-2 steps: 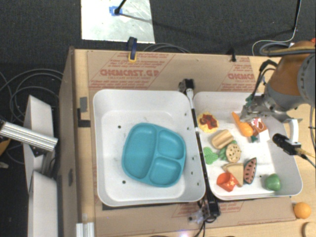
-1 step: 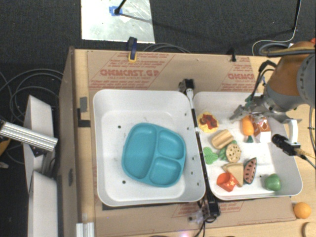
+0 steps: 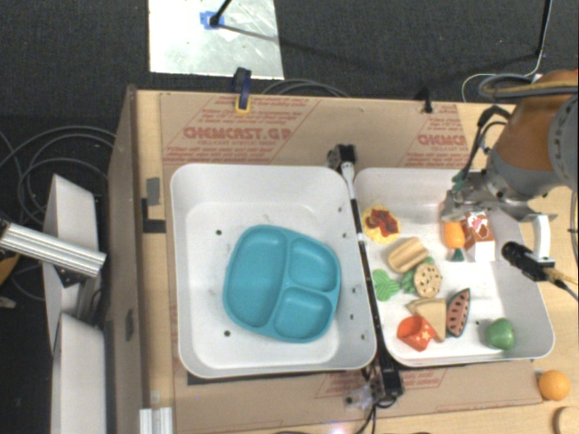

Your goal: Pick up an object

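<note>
The right bin (image 3: 543,328) holds several toy foods. At its back right, my gripper (image 3: 460,213) hangs low over a small orange fruit (image 3: 453,234) and a white and red carton (image 3: 479,229). The fruit sits right under the gripper's tip; contact is unclear. Further toys lie in front: a red and yellow piece (image 3: 381,223), a bread roll (image 3: 406,252), a green leaf (image 3: 387,285), a round seeded slice (image 3: 427,279), a tan wedge (image 3: 432,313), a red pepper (image 3: 416,332), a dark red slice (image 3: 458,313) and a green ball (image 3: 498,334).
The left bin (image 3: 194,197) bears a blue divided plate (image 3: 281,282). An orange ball (image 3: 553,384) lies on the bench outside the right bin's front right corner. The wall between the bins (image 3: 360,251) runs close to the leftmost toys.
</note>
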You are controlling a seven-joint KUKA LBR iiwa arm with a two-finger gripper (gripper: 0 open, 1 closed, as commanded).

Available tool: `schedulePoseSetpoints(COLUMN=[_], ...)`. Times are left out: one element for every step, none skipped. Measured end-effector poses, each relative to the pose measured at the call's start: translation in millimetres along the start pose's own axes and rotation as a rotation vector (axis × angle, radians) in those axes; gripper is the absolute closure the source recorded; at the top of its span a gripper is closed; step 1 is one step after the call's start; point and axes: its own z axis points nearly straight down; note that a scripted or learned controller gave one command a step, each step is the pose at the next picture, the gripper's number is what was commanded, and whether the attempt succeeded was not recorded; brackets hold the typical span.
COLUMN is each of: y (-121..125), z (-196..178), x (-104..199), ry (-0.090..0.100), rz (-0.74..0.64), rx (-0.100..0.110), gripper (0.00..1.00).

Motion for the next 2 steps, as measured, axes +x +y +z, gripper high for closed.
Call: schedulePoseSetpoints(y=[-20.7,-20.9], z=[-74.2,-70.1], x=[41.9,39.5], ry=[0.011,0.01], rz=[0.0,0.004], rx=[0.035,0.037], gripper=[1.0,0.0])
